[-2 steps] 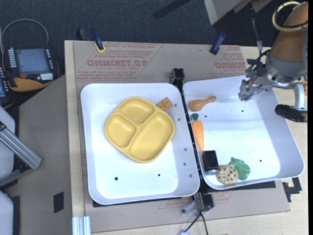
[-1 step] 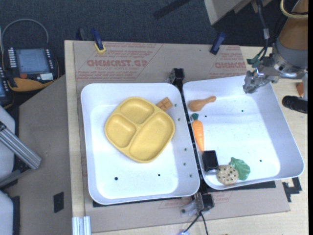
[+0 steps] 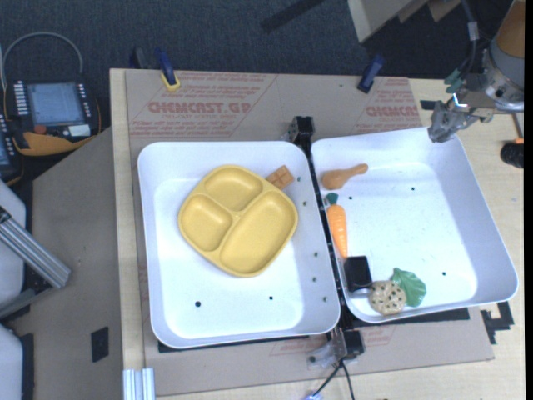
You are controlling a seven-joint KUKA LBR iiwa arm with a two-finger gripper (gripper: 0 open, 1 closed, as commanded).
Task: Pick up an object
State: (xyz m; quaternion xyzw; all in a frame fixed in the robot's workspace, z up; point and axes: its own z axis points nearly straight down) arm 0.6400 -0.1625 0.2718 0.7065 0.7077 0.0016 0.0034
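Two white bins side by side. Left bin: yellow divided plate. Right bin: drumstick, carrot, black block, cookie and green leaf (cookie and leaf touching). Gripper hovers above the right bin's far right corner.

Arm: enters from the upper right, grey wrist part visible at the frame edge.
Gripper: hangs above the far right corner of the right bin, pointing down and leftward.
Grip: nothing visible between the fingertips.
Finger gap: too small and blurred to judge.
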